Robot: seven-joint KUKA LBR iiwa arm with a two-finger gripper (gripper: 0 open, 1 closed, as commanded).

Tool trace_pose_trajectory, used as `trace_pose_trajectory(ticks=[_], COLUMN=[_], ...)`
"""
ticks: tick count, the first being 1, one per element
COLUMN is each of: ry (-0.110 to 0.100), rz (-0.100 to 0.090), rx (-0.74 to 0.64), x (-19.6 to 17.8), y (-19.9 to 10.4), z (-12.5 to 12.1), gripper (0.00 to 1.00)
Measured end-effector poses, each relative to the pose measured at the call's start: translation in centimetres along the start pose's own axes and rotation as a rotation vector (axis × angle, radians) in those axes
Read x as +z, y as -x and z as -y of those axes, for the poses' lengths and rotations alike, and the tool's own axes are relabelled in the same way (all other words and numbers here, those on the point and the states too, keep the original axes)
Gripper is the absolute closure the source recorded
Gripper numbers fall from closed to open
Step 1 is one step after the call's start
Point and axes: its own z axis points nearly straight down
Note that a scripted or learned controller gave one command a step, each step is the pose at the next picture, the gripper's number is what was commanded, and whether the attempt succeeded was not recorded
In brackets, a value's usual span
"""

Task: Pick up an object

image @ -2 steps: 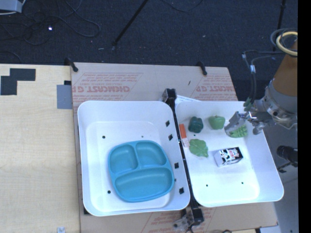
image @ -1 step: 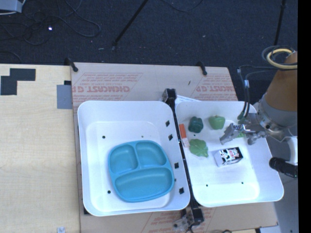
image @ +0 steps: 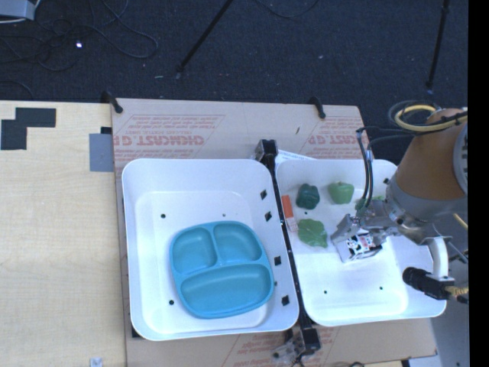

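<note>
Tool (image: 357, 239) sits low in the right bin (image: 359, 300), can't tell its state; light green lump (image: 312, 232) beside it runs roughly up-down.

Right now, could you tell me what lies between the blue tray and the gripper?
In the camera view, the black divider where the two bins meet, then a light green object, lie between the blue tray and the gripper.

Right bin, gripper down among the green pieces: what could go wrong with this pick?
The gripper sits low in the right bin, beside a light green piece; it may close on nothing or nudge that piece away. The dark green piece and another green piece lie close together, so a grasp could clip two.
</note>
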Motion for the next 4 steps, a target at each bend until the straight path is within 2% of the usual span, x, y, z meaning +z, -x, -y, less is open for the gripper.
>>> trace_pose_trajectory(ticks=[1, 2, 3, 4], ry=[0.02, 0.034, 0.011, 0.013], rz=[0.013, 0.011, 0.003, 0.004], rx=[0.005, 0.006, -0.002, -0.001], x=[5.1, 3.5, -0.8, -6.9], y=[0.9, 0.8, 0.7, 0.9], z=[-1.0, -1.4, -1.8, -1.3], gripper=[0.0, 1.0, 1.0, 1.0])
